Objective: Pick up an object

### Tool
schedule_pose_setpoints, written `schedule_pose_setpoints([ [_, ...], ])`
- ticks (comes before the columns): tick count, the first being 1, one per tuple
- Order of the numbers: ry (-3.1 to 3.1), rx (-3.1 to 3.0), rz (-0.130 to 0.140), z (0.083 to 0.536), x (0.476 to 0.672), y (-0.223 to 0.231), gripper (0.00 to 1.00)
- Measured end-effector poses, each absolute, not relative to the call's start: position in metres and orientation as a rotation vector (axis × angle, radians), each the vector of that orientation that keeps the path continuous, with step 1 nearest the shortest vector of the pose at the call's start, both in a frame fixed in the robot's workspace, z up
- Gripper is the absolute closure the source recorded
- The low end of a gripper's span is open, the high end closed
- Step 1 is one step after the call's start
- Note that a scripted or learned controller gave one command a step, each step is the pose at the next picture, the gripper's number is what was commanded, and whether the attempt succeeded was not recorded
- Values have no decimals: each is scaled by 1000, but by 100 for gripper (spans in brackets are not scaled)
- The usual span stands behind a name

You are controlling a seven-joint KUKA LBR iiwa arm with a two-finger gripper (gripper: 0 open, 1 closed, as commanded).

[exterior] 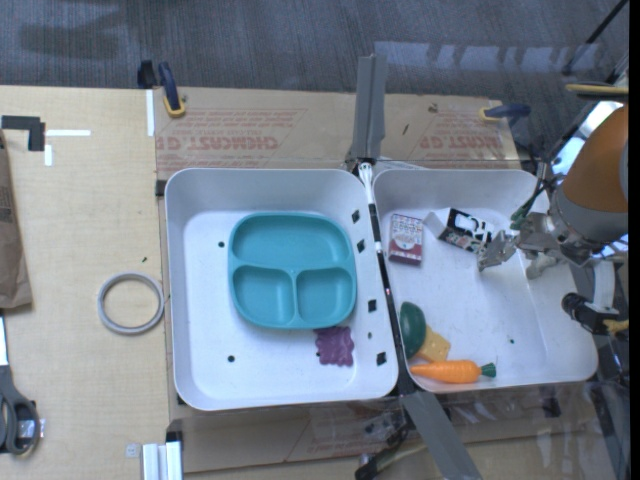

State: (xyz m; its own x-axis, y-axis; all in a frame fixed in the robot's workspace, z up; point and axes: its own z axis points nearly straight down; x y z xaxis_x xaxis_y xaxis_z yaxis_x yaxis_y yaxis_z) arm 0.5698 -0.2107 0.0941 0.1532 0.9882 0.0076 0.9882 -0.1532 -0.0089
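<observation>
The right bin (530,298) holds a small red and white box (406,239), a black and white object (464,230), a green piece (412,320), a yellow piece (436,347) and an orange carrot (449,371). My gripper (496,252) hangs over this bin's far right part, just right of the black and white object and apart from it. I see nothing held in it. The left bin (195,268) contains a teal divided plate (293,269) and a purple toy (336,345) at the plate's near edge.
The grey arm with its orange band (600,173) comes in over the right bin's right wall. On the bench to the left lie a tape ring (131,301), scissors (15,423) and a brown bag (10,238). A divider wall (378,268) separates the bins.
</observation>
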Motion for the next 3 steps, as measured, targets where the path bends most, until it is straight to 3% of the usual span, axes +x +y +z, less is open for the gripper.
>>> schedule_pose_setpoints([
  [1,-2292,-2145,4,89,616,-172,0],
  [2,-2292,-2141,9,95,616,-172,100],
  [3,-2292,-2141,9,95,616,-172,0],
])
